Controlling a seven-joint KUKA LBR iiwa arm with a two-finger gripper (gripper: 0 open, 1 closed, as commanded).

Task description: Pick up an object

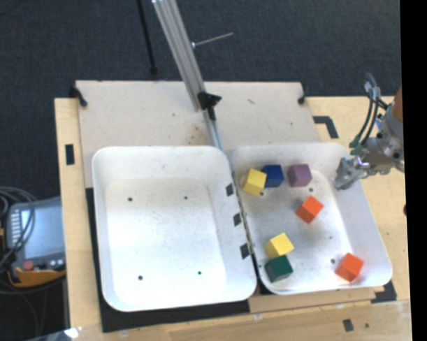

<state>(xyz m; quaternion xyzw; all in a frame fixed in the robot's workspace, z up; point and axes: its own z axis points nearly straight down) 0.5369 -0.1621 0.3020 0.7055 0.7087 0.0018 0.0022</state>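
While unlabelled blocks [298, 174] lie, gripper [345, 173] near

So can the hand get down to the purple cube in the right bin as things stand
Probably yes. The hand sits at the right bin's far right edge, and the purple cube lies just beyond with bare floor between them. The blue cube crowds its far side, which may hamper a grip.

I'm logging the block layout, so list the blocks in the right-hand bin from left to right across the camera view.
Yellow block by the divider, blue block, purple block, orange block mid-bin, orange block in the near right corner. The second yellow and the green block overlap the blue one's span, so they are omitted.
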